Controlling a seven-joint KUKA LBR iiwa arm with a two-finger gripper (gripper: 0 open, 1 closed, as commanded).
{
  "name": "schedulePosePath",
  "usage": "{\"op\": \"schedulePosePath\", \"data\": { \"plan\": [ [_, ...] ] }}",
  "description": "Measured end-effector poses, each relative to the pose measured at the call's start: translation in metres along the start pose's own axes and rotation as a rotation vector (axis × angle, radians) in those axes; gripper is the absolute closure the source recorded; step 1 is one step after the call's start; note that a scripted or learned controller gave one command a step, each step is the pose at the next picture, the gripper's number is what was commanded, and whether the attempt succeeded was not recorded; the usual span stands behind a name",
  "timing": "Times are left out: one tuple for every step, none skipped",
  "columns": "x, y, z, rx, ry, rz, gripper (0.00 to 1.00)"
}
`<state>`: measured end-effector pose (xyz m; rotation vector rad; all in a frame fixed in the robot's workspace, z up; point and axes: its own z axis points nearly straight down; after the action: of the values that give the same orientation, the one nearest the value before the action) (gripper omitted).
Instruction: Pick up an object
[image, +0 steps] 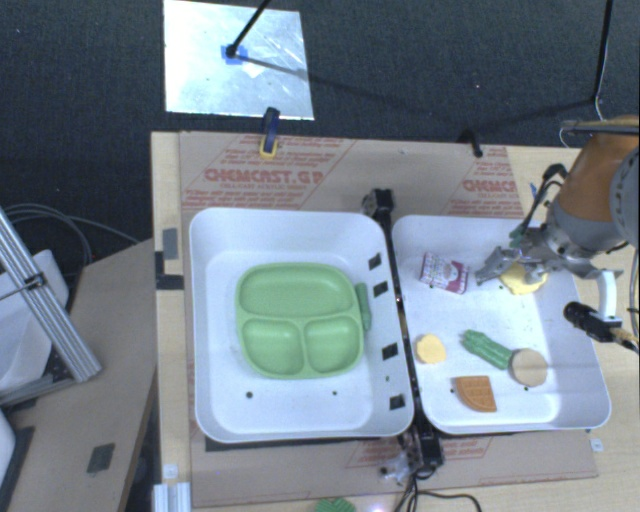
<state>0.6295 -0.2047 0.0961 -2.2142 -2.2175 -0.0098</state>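
End effector (512, 262) over right bin (580, 390) far edge, grip state unclear; yellow piece (524, 281) beneath; bin centre open.

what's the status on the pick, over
Hand low over right bin, at yellow piece. Grip unconfirmed. Pink packet lies beside it; cucumber nearer the front.

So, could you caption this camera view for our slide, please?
Gripper over a yellow item in the right bin.

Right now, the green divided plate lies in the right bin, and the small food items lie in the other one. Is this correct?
Not quite. The camera view shows the green divided plate in the left bin; the small food items, such as the green pickle, lie in the right bin.
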Motion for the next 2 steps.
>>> {"op": "schedulePosePath", "data": {
  "plan": [
    [0.009, 0.036, 0.008, 0.031, 0.001, 0.001, 0.00],
    [0.135, -0.028, -0.142, -0.018, -0.006, -0.014, 0.00]
  ]
}}
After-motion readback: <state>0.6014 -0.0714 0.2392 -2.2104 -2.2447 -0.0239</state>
